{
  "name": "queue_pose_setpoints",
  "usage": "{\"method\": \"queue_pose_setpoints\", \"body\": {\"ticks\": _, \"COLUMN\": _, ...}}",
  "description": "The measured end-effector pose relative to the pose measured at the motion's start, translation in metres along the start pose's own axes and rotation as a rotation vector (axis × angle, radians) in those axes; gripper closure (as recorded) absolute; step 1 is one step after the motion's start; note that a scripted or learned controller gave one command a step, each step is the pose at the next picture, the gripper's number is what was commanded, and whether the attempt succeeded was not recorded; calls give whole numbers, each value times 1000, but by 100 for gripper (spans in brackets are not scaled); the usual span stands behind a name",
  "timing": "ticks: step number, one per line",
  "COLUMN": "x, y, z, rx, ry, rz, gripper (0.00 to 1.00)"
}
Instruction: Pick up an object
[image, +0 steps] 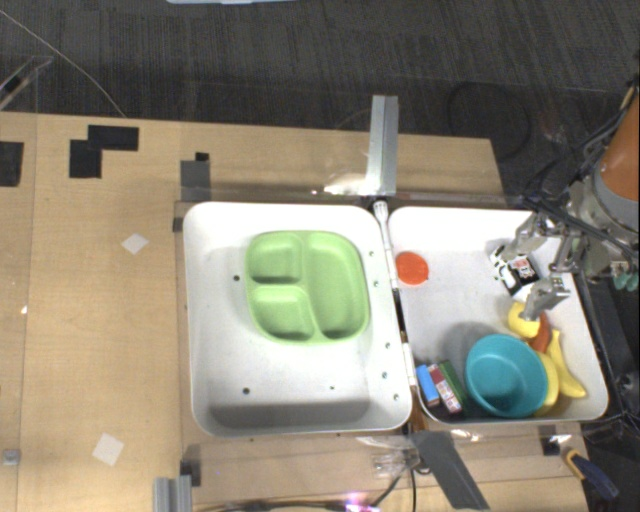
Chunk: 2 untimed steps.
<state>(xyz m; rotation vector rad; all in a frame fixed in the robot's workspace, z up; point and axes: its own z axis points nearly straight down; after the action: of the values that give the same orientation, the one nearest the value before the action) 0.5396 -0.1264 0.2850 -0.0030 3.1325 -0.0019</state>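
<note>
The right-hand bin (455, 300) is holding the candidates for picking: a yellow banana-shaped toy (535, 330) is lying toward the right side, its upper end poking out just below the claw (540, 272) and its lower end curling out past the right of a teal bowl (506, 374), which is sitting in front of it near the bin's front wall. The claw is hanging over the upper right part of this bin, directly above the banana's top end; one finger (546, 297) is reaching down to a point just beside or touching the banana, though contact cannot be judged. Whether the claw is spread or closed cannot be told, and nothing is visibly sitting between its fingertips. A small black-and-white object (516, 271) is showing within the claw's frame, unclear in detail. An orange sliver (543, 337) is peeking out beside the banana. Left of the bowl, against the front left corner, a blue and red block (432, 385) and a darker green piece (451, 382) are lying side by side. A small orange-red ball (412, 267) is resting well apart from the claw, near the divider at the bin's left wall. The left-hand bin (215, 330) is carrying a green compartment tray (305, 285). Both bins are sitting on the wooden desk (90, 330).
</note>
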Motion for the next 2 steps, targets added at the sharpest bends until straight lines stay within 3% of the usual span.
{"method": "queue_pose_setpoints", "body": {"ticks": 1, "x": 7, "y": -57, "z": 187, "rx": -2, "ry": 5, "rz": -256, "gripper": 0}}
{"method": "queue_pose_setpoints", "body": {"ticks": 2, "x": 6, "y": -60, "z": 194, "rx": 1, "ry": -3, "rz": -193, "gripper": 0}}
